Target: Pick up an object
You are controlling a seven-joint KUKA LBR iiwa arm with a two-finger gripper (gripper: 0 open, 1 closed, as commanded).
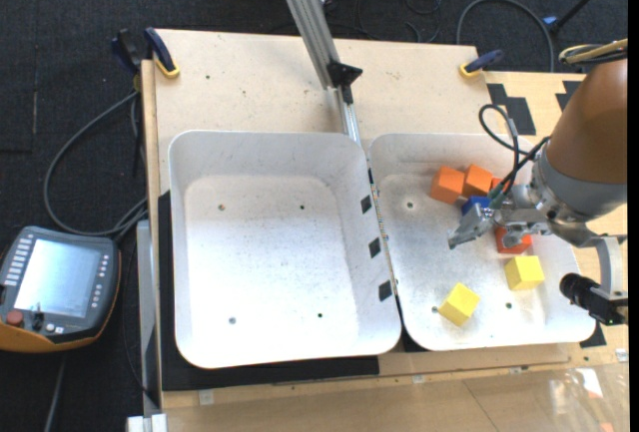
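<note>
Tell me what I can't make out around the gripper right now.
- Gripper: fingers too small and blurred to judge, camera view.
- Red block: mostly hidden under the wrist.
- Orange blocks: cables cross them; their count is unclear.
- Arm: cut off by the right edge.

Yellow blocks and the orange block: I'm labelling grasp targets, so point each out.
Lower yellow block (459, 303), camera view, top face.
Right yellow block (524, 272), camera view, top face.
Orange block (449, 185), camera view, top face.
</note>
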